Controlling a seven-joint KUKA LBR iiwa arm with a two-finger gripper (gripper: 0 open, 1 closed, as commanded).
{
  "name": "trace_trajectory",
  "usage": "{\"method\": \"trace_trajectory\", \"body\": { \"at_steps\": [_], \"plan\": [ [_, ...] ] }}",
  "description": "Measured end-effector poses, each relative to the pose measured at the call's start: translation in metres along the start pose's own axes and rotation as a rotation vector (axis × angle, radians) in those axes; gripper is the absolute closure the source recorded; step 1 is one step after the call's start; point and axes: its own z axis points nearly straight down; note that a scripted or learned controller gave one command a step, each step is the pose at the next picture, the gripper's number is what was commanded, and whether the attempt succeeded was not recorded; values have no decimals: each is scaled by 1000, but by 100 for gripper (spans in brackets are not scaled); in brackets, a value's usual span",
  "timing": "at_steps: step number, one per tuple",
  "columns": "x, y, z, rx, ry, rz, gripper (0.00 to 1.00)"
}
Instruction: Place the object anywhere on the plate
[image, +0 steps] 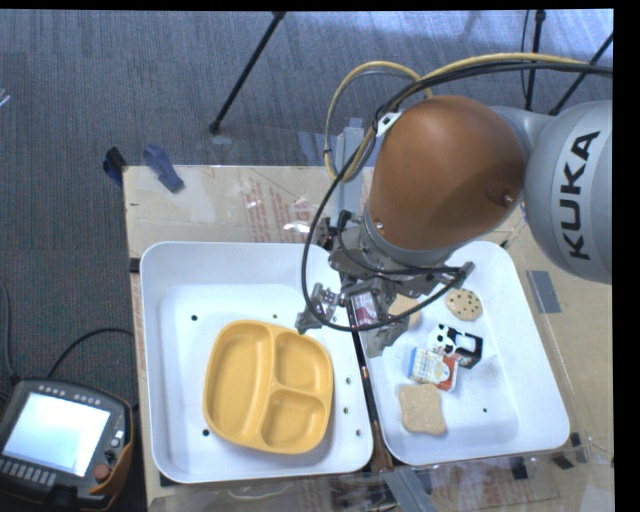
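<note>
Reading arm lettering: "KUKA" in black on the grey arm (578, 190), running vertically.
Bins: two — left bin (170, 300), right bin (520, 380), side by side.
Plate: one yellow plate (268, 398) with three compartments, in the left bin.
Objects, right bin: four — round cookie (464, 303), black-and-white carton (460, 344), small printed packet (432, 368) (print unreadable), toast slice (422, 409).
Gripper (345, 312): over the seam between bins, beside the plate's upper-right corner — jaw state cannot be told.
Pendant (62, 438): one, lower left, screen lit.
</note>
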Motion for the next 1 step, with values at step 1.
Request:
{"method": "trace_trajectory", "body": {
  "at_steps": [1],
  "plan": [
    [0,0,0,0,0,0,0]
  ]
}}
